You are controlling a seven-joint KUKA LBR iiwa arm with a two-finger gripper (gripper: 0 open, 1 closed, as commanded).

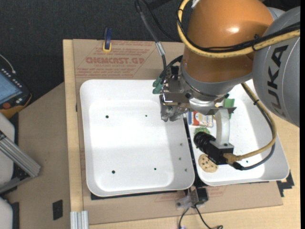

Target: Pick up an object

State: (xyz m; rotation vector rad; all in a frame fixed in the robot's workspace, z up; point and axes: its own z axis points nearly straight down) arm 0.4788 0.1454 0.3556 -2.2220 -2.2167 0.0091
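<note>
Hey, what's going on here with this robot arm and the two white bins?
The grey and orange arm reaches in from the right and hangs low over the seam between the bins, with its gripper at the right edge of the left bin. The right bin holds a round cookie-like piece and a small colourful packet, partly hidden under the arm. I see nothing held in the gripper, so the pick looks not yet done.

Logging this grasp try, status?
Gripper low at the bins' shared edge. Biscuit and small packet lie in right bin. Arm hides part of that bin.
</note>
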